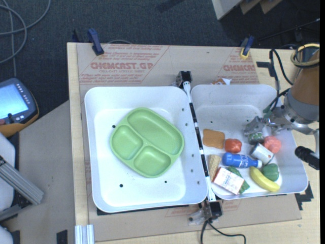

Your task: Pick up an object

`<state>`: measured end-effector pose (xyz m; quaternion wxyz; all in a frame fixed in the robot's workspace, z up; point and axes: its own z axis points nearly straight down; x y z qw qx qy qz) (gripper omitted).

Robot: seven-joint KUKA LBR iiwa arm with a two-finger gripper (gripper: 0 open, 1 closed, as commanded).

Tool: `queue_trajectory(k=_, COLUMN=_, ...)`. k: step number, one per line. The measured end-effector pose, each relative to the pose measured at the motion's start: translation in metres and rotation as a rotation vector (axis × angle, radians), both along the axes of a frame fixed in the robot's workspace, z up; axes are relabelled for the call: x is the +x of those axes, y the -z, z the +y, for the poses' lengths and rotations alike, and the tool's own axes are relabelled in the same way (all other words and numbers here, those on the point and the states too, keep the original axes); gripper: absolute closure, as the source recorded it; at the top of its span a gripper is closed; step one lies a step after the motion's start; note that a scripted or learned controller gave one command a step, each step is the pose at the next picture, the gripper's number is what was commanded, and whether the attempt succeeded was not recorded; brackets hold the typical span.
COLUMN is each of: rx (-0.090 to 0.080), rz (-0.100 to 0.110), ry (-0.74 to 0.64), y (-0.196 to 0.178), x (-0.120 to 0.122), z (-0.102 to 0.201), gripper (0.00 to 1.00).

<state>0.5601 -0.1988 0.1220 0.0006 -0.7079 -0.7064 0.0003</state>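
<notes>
- The green divided plate (147, 142) fills most of the left bin (96, 105). It looks like stiff, light plastic, smooth and broad. A judgement: too wide to pinch across, so only its raised rim offers a hold.
- The right bin (228, 93) sits just beside the plate's bin, and every candidate for picking lies in its near half.
- The blue bottle (239, 160) lies on its side, right of the plate. Likely rigid, round and slick; grip across the body, not along it, or it may roll out.
- The banana (264, 180) lies farther right, near the bin's front edge, touching a green item (271, 170). Probably a light plastic toy with a curved, narrow middle, easy to span.
- The white packet (228, 180) rests left of the banana. Flat and thin, probably hard to get fingers under.
- The orange block (214, 138) lies nearest the plate and well apart from its neighbours, so it seems the cleanest target.
- The red tomato (233, 146) touches the bottle; small, round, liable to squirt sideways.
- The gripper (256, 131) hangs over the cluster's far right side, next to a pink item (272, 144). Whether its fingers are parted or closed cannot be told, and nothing is seen held.
</notes>
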Motion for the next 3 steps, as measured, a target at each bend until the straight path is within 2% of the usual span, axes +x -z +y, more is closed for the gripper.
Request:
queue_trajectory(k=1, rx=0.002, rz=0.003, ry=-0.002, y=0.04, x=-0.013, z=0.018, gripper=0.0)
queue_trajectory(k=2, rx=0.005, rz=-0.003, ry=-0.004, y=0.037, x=-0.017, z=-0.02, gripper=0.0)
queue_trajectory(k=3, rx=0.0, rz=-0.005, ry=-0.003, y=0.027, x=-0.017, z=-0.02, gripper=1.0)
